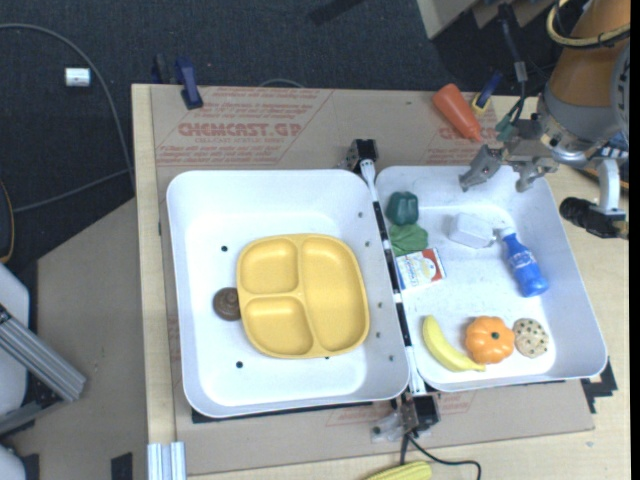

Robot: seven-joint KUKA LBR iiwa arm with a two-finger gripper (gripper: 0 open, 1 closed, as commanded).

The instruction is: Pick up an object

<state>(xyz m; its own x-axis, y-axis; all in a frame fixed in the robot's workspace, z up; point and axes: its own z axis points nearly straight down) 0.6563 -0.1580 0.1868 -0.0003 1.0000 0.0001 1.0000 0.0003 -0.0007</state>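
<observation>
My gripper (501,175) hangs over the far edge of the right bin (575,298), its two fingers spread apart and nothing between them. Below it in the bin lie a pale clear-white object (470,230) and a blue bottle (522,263). Farther left are a dark green piece (403,208), a lighter green piece (408,237) and a small red-and-white card (418,268). Along the near side sit a banana (445,345), a small orange pumpkin (489,338) and a cookie (530,337).
The left bin (190,268) holds a yellow divided plate (300,294) with a brown round thing (227,303) tucked at its left edge. An orange object (457,111) lies on the cardboard behind the right bin. The arm (590,78) rises at the upper right.
</observation>
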